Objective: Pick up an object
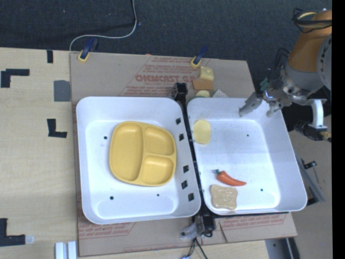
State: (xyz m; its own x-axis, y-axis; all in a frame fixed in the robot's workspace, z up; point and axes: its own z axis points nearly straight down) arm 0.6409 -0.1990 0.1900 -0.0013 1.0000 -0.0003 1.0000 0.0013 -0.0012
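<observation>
Wooden surface [32, 161] carries a cardboard sheet [156, 74] with two white bins side by side. Left bin [91, 117] holds a yellow divided plate [143, 154]. Right bin [269, 161] holds a pale yellow round piece [202, 131] near its left wall, plus a tan bread slice [223, 197] and an orange pepper [232, 179] toward the front. Over the right bin's far right corner, the end effector [260, 105] has its fingers spread apart, gripping nothing.

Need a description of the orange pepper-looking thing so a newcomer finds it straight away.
Start at the right bin, then look along its near edge. The orange pepper lies there just above a tan slice of bread. It is the bin's one bright orange, tapered thing with a green stem; the pale yellow disc sits apart.
</observation>
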